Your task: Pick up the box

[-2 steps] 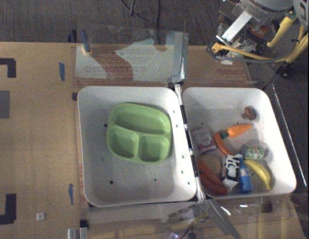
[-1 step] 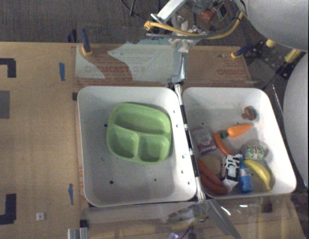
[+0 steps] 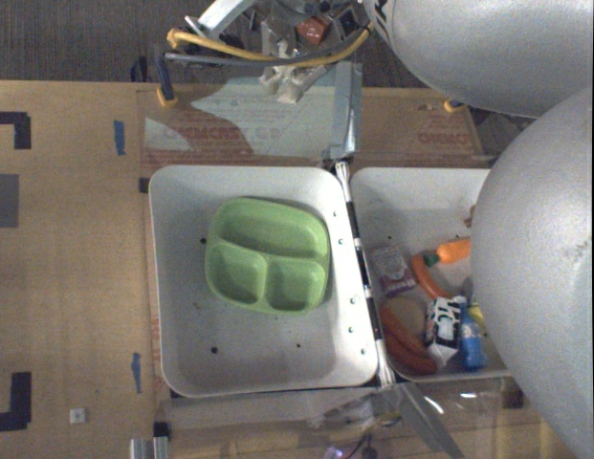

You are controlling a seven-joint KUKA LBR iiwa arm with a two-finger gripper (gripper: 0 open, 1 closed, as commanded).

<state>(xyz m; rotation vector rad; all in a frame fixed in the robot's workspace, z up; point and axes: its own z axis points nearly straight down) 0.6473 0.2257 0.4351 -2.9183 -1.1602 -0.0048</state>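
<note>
**White bins, and the box lies in the right-hand one**

Look to the right bin (image 3: pixel 411 187) first. The likeliest task item is a small, flat, purplish box (image 3: pixel 390 268) lying near that bin's left wall, just beside the divider between the two bins. It sits at the edge of a loose clutter: an orange carrot-like toy (image 3: pixel 453 251) behind it, a red-brown sausage-shaped piece (image 3: pixel 407 340) in front, and a black-and-white carton (image 3: pixel 446 319) touching a blue item (image 3: pixel 473 344) further right. Being on the edge of the pile, the box has one fairly free side, though the wall crowds the other.

The left bin (image 3: pixel 172 285) carries a green divided plate (image 3: pixel 268 254), set near its middle and well apart from the box.

The gripper (image 3: pixel 290 82) hangs high above the desk (image 3: pixel 67 256), beyond the far rim of the left bin and well away from the box. That looks like a parked pose that keeps both bins open to the camera. You cannot tell whether the jaws are apart or together; the tips blur against the pale cardboard. Nothing visibly sits between them, so judge the pick as not yet begun. The arm's bulk (image 3: pixel 545 285) hides the right bin's far side.
</note>
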